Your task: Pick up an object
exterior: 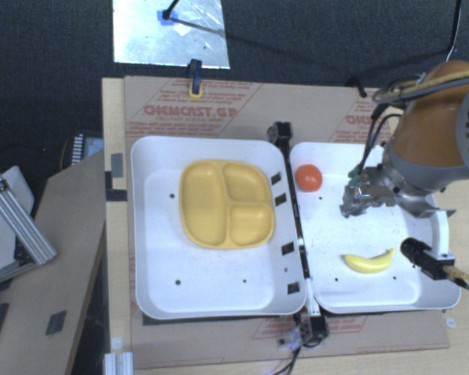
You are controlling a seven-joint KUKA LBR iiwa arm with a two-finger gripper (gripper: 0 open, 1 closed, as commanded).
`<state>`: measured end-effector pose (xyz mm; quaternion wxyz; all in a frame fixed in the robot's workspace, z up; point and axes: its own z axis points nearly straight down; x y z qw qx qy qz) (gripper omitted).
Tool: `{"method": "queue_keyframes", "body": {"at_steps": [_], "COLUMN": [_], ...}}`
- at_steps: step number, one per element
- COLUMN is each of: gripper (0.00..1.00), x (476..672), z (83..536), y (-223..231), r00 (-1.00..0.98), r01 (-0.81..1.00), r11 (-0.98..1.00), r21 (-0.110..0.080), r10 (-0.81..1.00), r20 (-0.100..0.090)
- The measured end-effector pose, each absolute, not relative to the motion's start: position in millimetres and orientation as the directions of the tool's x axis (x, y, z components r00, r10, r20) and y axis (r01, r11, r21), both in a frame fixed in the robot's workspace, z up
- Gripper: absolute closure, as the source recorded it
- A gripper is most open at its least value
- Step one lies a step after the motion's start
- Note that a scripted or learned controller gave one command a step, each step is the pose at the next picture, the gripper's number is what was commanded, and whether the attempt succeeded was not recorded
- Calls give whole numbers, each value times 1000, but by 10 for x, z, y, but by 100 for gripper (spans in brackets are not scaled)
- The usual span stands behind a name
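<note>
Right of the frame's middle, I see the metal two-finger gripper [355, 201] low over the shallow white right bin [328, 299]. Small yellow curved banana [368, 262] lies below it, round orange ball [309, 178] to its left.

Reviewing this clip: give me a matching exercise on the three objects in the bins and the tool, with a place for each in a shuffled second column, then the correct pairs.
Things:
1. yellow divided plate
2. orange ball
3. banana
4. tool

Places:
A. right bin, near side
B. above the right bin's middle
C. middle of the left bin
D. right bin, far corner next to the divider

Pairs: 1-C, 2-D, 3-A, 4-B
</note>
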<state>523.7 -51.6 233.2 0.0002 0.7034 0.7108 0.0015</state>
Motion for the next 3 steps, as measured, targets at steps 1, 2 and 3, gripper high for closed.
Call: {"method": "queue_keyframes", "body": {"at_steps": [1,2,3], "gripper": [100,100,100], "x": [5366,5525,5469], "z": [2243,2289,2303], "y": [-61,489,947], "r00": [-8,-11,-10], "r01": [1000,1000,1000], "r11": [8,11,10], "r21": [2,3,1], "r10": [1000,1000,1000], "r20": [1,2,2]}}
